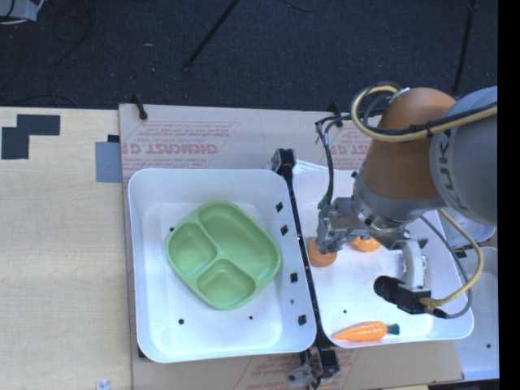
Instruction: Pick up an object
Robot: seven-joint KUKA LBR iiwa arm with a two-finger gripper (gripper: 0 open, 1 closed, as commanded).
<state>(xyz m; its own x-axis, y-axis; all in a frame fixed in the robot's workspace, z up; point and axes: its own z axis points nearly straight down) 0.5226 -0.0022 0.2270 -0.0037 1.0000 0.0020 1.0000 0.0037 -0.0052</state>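
Right bin [455, 331] — gripper [327, 242] over orange ball [321, 256], left edge.

Red printing on the cardboard sheet [203, 140] under the bins stands upside down and mirrored, roughly "CHEMCAST G.P.", and dark letters on the arm [467, 169] are cut off and unreadable.

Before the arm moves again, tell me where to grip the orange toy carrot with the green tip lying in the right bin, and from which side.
Grip the orange toy carrot with the green tip across its thicker middle, coming straight down from above. It lies flat, long axis along the near rim of the right white bin, so the fingers should probably close across its narrow width. The rim is close, leaving little room on that side.
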